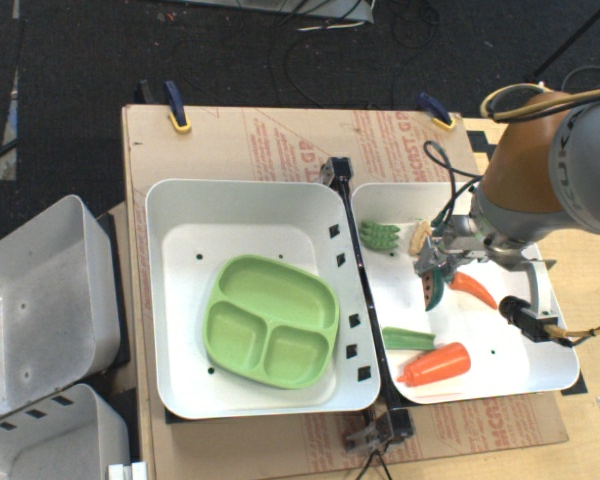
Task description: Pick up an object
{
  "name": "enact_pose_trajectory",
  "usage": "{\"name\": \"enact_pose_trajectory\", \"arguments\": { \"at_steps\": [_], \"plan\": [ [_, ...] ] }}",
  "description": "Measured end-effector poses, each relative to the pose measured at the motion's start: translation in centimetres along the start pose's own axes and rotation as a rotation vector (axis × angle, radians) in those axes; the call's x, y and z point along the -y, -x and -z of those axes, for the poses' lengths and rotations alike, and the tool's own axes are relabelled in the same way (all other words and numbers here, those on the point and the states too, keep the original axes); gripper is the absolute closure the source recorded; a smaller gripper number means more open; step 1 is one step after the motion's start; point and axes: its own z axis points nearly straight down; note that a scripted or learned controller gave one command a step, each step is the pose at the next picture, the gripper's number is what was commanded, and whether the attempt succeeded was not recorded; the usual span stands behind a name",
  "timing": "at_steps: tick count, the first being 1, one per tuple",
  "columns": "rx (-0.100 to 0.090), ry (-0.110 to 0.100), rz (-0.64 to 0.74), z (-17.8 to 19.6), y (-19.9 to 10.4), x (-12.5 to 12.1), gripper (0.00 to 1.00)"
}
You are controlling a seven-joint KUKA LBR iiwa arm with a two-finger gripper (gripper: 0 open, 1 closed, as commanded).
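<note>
We see the pincer hanging low in the right bin, near that bin's middle, with the grey arm and its orange band reaching in over the bin's far right corner. Whether it is spread or pressed together we cannot tell, for it is dark and partly lost against a dark teal piece just under it.

Several things lie in the right bin. An orange carrot-like toy lies just beside the pincer, toward the bin's right wall. A larger orange-red toy rests near the bin's near wall, and a green stalk-like toy lies just beyond it, close to the wall shared with the left bin. A small green ridged toy and a pale tan piece sit near the right bin's far wall.

A green divided plate lies in the left bin, on the other side of that shared wall. Both bins stand on a cardboard-covered worktop.
</note>
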Motion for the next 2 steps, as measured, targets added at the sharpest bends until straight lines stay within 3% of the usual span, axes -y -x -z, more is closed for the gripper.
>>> {"name": "enact_pose_trajectory", "arguments": {
  "at_steps": [2],
  "plan": [
    [0.0, 0.001, 0.005, 8.8, 0.6, -0.5, 1.0]
  ]
}}
